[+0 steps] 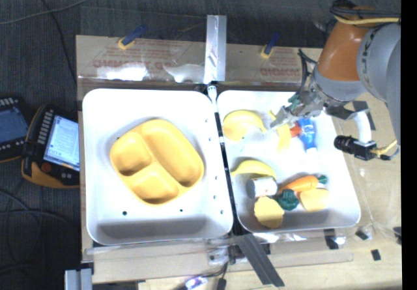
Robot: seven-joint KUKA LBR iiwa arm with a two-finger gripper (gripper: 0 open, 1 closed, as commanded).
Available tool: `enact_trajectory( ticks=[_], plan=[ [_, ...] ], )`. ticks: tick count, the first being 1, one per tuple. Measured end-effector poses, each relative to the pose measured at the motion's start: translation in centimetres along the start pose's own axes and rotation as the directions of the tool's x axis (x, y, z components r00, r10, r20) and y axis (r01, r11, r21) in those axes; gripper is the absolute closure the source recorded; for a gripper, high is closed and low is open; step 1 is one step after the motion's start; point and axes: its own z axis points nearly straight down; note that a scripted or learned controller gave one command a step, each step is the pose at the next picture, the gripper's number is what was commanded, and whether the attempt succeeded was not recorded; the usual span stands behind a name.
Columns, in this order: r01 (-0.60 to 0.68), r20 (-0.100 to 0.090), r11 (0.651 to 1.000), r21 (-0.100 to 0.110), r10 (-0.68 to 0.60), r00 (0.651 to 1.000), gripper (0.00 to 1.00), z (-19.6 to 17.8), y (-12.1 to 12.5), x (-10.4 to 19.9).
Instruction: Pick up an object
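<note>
A small blue and white tube (307,136) with a red part at its upper end is lying flat in the right bin (348,181), near the bin's upper right corner and tilted a little. Just beside the tube, on its left, a thin yellow piece (283,139) is lying. Both are sitting right under the gripper (291,113), which is hanging over that corner of the right bin.

Robotics lab, grey carpet with loose cables (39,2), teach pendant (53,148), taped bench (163,60)
</note>
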Motion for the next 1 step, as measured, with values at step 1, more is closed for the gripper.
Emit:
enact_trajectory(
  ticks=[1],
  plan=[
    [-0.104,-0.001,0.995,0.001,0.104,0.995,1.0,-3.41,1.24,4.87]
  ],
)
